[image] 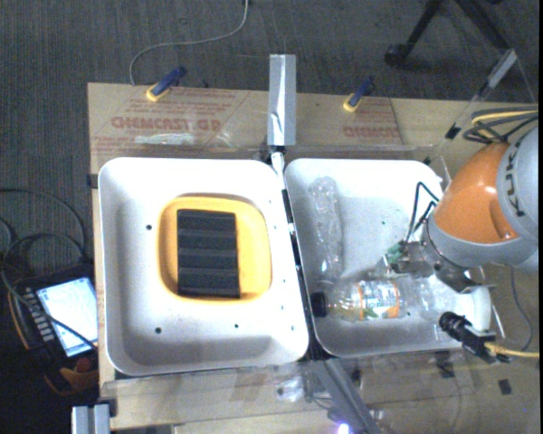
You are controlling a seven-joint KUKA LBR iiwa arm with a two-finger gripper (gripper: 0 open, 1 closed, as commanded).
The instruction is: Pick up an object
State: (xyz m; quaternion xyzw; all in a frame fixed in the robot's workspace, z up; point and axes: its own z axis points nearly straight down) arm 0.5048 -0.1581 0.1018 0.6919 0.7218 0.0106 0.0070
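A clear plastic bottle (366, 299) with a dark cap and an orange label lies on its side near the front of the right bin (362, 174). Another clear, crumpled plastic piece (326, 220) lies lengthwise along that bin's left side. The arm's orange band (475, 202) hangs over the bin's right edge, and the gripper (414, 260) sits low in the bin, just right of and above the bottle. In the left bin (127, 188) rests a yellow tray with a black ribbed insert (208, 251).
A metal post (281, 98) stands at the back between the bins. Two clamps with yellow and blue handles (166, 82) hold the cardboard-covered bench at the rear. A tablet (68, 307) lies on the floor to the left. Cables run near the right bin's front corner.
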